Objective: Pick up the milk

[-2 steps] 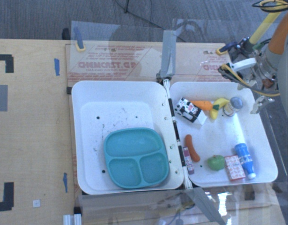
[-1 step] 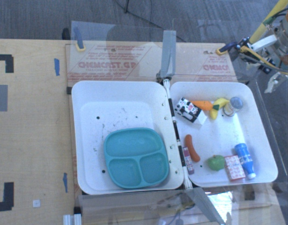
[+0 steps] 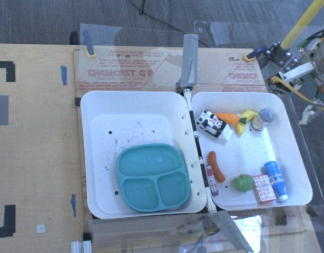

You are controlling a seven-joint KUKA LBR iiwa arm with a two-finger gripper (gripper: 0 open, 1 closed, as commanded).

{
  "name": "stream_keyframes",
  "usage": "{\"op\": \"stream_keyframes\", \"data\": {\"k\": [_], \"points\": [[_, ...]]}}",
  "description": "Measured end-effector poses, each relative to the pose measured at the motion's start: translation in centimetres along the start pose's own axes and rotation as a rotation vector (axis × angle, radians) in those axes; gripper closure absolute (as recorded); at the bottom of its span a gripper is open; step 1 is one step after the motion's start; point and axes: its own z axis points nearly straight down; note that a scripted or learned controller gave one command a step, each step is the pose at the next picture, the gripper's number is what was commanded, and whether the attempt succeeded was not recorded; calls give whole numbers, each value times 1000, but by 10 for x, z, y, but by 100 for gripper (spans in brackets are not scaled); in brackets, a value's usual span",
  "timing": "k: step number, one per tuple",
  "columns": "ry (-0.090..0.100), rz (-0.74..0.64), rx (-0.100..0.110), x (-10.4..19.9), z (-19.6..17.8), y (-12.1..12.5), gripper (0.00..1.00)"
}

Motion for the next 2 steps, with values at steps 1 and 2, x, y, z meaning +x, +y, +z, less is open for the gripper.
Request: {"op": "stream_keyframes", "data": {"k": [1,2], "points": [[-4,-3,2,1,-8,0,100],[-5,-3,2,2,-8,-1,0]]}}
